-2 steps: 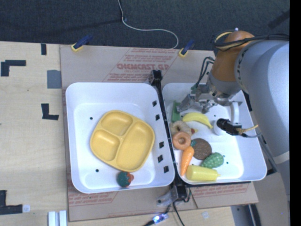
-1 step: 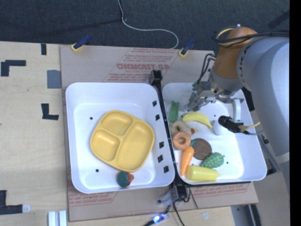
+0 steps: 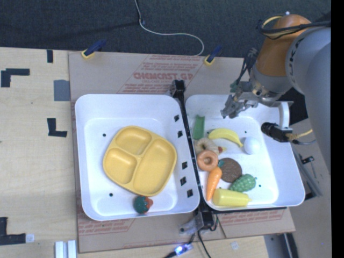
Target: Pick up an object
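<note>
Nearest the camera, a small round green-and-orange toy (image 3: 142, 203) is seen at the front edge of the left shallow white bin (image 3: 88, 144), just in front of a yellow plastic divided plate (image 3: 140, 160) with three compartments. The two-finger gripper (image 3: 232, 109) is positioned over the rear part of the right shallow white bin (image 3: 285, 171), carried by the grey arm with its orange band (image 3: 277, 47). Whether anything is clamped cannot be told; no object is seen between its tips. Closest to the gripper, a yellow plastic banana (image 3: 226, 136) is located just in front of it, with a green elongated toy vegetable (image 3: 199, 127) to the banana's left and a white egg-shaped toy (image 3: 251, 145) to its right. Further forward, a pale ring-shaped pastry (image 3: 204, 144) and a glazed orange doughnut (image 3: 207, 160) are found touching each other. Beside the doughnut lies a round brown biscuit-like disc (image 3: 231, 169). An orange toy carrot (image 3: 213, 183) is laid beside the disc, a bumpy green toy vegetable (image 3: 243, 184) is placed to its right, and a pale yellow elongated toy (image 3: 230, 198) lies at the front wall.
</note>
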You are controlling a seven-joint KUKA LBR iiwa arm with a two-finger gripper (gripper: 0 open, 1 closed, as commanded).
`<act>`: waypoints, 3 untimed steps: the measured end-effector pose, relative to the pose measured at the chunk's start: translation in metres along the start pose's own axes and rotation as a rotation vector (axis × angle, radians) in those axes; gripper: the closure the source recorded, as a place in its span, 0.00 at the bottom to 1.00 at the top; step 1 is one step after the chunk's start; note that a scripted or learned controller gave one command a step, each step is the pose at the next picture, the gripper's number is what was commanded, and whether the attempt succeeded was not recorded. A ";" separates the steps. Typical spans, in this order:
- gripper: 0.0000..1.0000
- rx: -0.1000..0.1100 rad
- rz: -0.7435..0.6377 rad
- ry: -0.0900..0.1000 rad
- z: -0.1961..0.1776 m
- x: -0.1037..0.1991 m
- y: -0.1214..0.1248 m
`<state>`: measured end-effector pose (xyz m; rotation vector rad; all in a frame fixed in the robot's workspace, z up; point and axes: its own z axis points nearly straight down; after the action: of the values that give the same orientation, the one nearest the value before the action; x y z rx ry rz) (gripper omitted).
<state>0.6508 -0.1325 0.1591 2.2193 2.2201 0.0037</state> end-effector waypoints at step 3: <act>1.00 0.004 -0.004 0.001 -0.071 0.055 0.013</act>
<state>0.6631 -0.0770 0.2301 2.2167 2.2276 -0.0006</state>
